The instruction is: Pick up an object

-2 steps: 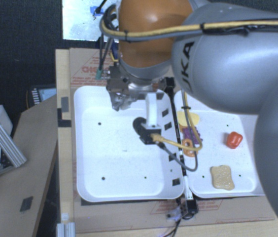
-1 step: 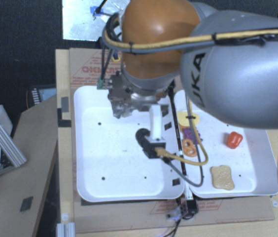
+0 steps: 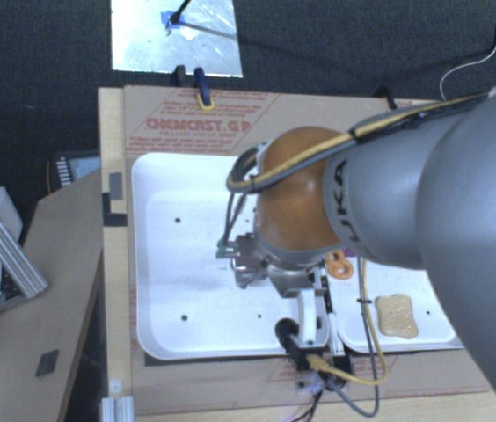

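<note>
Tool [image 3: 244, 269] sits low over the left bin [image 3: 173, 262], toward its right side, tucked under the arm [image 3: 441, 200] and its orange band [image 3: 296, 192]. The wrist blocks the view from above, so can't tell whether the tool is released or clenched; no obj. seen held in it.

Two white bins lie side by side on cardboard [image 3: 195, 123] on the tabletop. Their shallow walls prob. keep loose things from sliding off.

Candidate objs. are both in the right bin [image 3: 431, 328]. An orange ring [image 3: 339, 267] lies at that bin's left edge, just right of the wrist. A flat tan piece [image 3: 397, 315] lies nearer the camera, well apart from the tool.

Judgement: pick not yet made. The tool is down at grasp height, but on the left bin's side of the divide, so it seems off target. The ring is the closer choice. It lies flat by the bin wall, which may crowd a grasp. The tan piece has more open floor around it.
</note>
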`<move>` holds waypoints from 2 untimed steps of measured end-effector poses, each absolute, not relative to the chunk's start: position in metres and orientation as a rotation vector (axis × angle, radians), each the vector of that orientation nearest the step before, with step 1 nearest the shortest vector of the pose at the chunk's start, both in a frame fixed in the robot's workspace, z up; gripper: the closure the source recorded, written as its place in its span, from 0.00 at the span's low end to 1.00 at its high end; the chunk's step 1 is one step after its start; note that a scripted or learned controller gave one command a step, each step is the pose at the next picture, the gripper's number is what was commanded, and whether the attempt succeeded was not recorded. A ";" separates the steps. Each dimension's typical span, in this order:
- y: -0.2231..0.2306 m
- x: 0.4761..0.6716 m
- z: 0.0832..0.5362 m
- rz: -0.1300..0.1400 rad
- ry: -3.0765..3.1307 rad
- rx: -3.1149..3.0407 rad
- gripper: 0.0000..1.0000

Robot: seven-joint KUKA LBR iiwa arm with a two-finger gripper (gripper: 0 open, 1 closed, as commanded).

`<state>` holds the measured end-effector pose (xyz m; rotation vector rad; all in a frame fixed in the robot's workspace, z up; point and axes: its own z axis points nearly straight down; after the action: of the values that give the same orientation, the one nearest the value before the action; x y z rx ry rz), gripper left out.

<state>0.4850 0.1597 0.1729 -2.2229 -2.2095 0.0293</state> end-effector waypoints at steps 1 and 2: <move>0.173 0.487 0.203 -0.004 -2.225 -2.218 1.00; 0.159 0.507 0.115 0.010 -2.218 -2.221 1.00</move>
<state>0.5068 0.1591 0.1150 -2.2207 -2.2181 0.0104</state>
